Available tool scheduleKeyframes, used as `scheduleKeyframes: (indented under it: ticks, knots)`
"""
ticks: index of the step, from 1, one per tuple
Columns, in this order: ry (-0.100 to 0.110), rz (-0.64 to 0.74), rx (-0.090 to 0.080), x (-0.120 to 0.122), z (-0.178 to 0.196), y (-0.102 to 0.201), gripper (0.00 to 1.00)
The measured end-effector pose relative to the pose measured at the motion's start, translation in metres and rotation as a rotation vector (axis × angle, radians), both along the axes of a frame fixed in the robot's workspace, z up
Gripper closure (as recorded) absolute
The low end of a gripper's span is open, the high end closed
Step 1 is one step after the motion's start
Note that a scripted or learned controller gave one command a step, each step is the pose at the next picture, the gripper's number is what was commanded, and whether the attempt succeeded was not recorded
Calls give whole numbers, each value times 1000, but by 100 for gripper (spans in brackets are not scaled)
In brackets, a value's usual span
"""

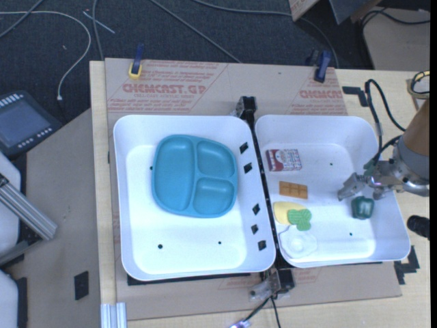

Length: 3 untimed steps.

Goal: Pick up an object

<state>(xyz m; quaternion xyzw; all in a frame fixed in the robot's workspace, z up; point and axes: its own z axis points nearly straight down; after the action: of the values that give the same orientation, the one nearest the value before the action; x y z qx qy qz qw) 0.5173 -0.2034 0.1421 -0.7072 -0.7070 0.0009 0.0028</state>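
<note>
**Arm closes in on green object in right bin**

The gripper [360,195] hangs low over the right bin [321,130], directly above a small dark green object [362,208] near the bin's right side. From where I stand, whether the jaws are spread or closed on it cannot be told. Nothing looks lifted yet. A tan wafer [293,190], a red-and-white packet [283,160] and a green-and-yellow toy [292,214] lie untouched; a blue divided plate [193,175] sits in the left bin [136,203].
</note>
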Motion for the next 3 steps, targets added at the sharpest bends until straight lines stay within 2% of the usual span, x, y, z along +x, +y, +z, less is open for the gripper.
scheduleKeyframes:
  ticks: [1, 2, 3]
  knots:
    - [-10, 1, -4, 2, -35, 0, 0]
    - [-8, 0, -3, 1, -27, 0, 100]
    - [-12, 1, -5, 2, 36, 5, 100]
